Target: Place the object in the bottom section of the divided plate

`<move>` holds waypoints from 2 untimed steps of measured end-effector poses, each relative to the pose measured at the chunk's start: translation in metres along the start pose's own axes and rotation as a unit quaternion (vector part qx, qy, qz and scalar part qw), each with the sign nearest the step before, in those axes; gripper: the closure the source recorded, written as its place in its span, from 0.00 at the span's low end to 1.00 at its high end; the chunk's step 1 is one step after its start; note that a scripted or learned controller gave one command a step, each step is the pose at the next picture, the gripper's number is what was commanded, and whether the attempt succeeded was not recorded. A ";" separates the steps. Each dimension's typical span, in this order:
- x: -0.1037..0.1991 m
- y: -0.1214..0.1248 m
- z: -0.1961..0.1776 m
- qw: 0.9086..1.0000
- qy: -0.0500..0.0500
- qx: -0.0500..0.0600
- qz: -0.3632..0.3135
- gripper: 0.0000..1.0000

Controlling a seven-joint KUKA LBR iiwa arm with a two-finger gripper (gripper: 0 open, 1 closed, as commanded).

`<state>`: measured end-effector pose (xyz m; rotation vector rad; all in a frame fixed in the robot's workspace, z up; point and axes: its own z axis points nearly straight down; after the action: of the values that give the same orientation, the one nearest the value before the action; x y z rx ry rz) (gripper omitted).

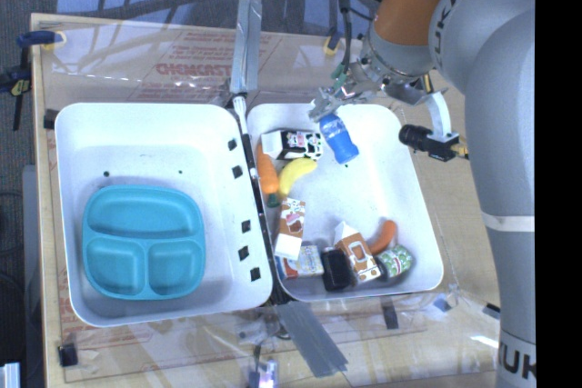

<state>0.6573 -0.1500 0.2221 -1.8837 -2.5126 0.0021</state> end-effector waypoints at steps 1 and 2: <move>0.083 -0.003 0.000 0.999 0.000 0.001 0.032 1.00; 0.084 -0.003 -0.009 1.000 0.000 0.002 0.029 1.00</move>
<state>0.6308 -0.0701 0.2311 -1.9544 -2.4540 0.0069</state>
